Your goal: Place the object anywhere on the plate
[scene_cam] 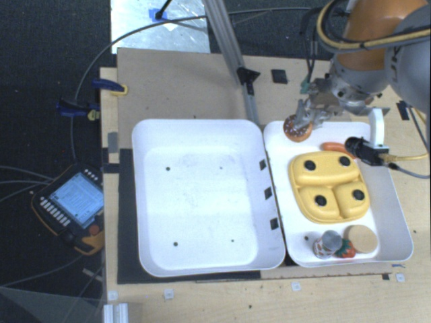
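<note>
Brown donut (296, 130) just beneath the pincer (304, 119).

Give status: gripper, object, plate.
Gripper at right bin's far-left corner, over a small brown donut-like object; grasp unclear. Yellow sectioned plate mid-bin, apart from it. Orange piece by plate's far edge.

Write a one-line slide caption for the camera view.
KUKA arm's gripper over a brown doughnut-like object at the right bin's far corner, beside the yellow sectioned plate.
</note>
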Action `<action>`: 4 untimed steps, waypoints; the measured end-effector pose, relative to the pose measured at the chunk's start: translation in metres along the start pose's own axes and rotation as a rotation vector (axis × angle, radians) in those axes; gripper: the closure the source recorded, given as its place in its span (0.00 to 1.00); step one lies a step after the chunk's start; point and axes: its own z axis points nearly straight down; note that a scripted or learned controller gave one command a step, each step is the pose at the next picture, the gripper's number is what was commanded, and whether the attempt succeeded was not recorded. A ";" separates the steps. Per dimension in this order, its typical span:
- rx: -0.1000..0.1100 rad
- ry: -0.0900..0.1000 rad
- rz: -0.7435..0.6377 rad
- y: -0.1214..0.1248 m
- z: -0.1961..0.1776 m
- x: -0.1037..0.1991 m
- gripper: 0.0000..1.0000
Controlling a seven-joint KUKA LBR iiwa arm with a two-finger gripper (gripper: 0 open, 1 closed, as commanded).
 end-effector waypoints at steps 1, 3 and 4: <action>0.001 0.001 0.000 -0.004 0.015 0.058 1.00; 0.001 0.000 0.001 -0.002 0.029 0.153 1.00; -0.001 0.002 0.000 0.010 0.030 0.211 1.00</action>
